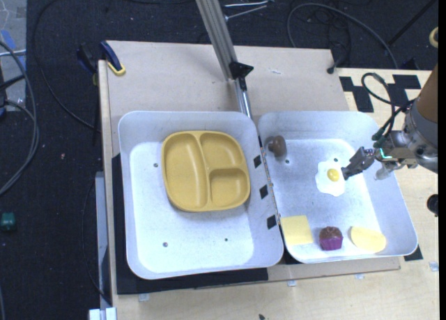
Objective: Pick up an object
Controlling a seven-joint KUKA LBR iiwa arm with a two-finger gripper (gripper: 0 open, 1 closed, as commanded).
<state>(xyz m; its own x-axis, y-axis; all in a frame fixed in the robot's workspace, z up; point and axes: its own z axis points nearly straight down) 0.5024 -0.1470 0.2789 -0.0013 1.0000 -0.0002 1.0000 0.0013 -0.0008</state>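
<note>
In the right bin (390, 193) lie a fried egg toy (329, 178), a brown round piece (277, 146), a pale yellow square (297, 229), a purple piece (330, 238) and a yellow oval piece (367, 239). My gripper (357, 164) hangs at the right side of that bin, its dark fingers (362, 157) pointing left and down toward the egg's right edge. Nothing shows between the fingers.
The left bin (139, 242) holds a yellow divided plate (205, 170). A metal pole (217, 26) slants down from the top to the seam between the bins. Black clips (265, 189) line that seam. Cables lie on the floor around the bench.
</note>
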